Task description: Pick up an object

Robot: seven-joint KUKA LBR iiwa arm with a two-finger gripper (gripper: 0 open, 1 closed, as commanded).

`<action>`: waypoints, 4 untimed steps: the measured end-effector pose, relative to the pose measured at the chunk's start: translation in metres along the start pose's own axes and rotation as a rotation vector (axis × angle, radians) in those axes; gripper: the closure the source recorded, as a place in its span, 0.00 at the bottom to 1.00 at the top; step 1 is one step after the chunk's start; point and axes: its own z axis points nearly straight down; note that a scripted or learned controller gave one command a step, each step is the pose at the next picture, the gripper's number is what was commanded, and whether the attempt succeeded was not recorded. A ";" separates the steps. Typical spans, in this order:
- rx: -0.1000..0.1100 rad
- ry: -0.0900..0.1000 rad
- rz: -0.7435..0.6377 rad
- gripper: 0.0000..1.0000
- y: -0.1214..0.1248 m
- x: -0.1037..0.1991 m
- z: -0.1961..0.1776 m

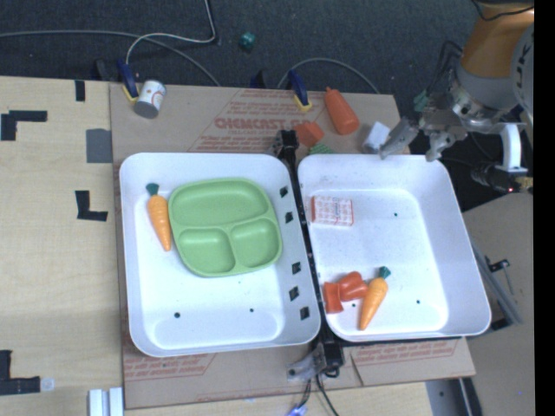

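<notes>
At the upper right of the frame the grey and orange arm was cut off by the top and right edges, so only its wrist section and the two-finger gripper (416, 141) were on view. The gripper stood over the far rim of the right-hand shallow white bin (451, 232), just outside its upper right corner. Its two fingers were spread apart, with nothing between them.

Inside the right-hand bin, near the lower middle, lay a small orange plastic carrot with a green top (373, 299), tilted, and touching or just beside a red-orange blocky plastic piece (343, 290) whose exact shape was hard to make out. Toward the upper left of that bin lay a flat pale card with a red printed pattern (332, 211); the print was too small to read.

The left-hand shallow white bin (139, 302) held a light green divided plastic plate (226, 226) and, just beside its left edge, a second orange plastic carrot (159, 218).

On the cardboard beyond the bins rested an orange rounded plastic object (341, 111), a smaller orange piece (309, 133), partly hidden by the black clamp between the bins, and a small white cylinder (151, 97) at the upper left.
</notes>
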 end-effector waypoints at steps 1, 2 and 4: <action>0.003 0.002 0.000 0.00 -0.074 0.020 0.094; -0.001 0.002 0.001 0.00 -0.158 0.048 0.164; -0.006 -0.001 0.000 0.00 -0.053 0.065 0.164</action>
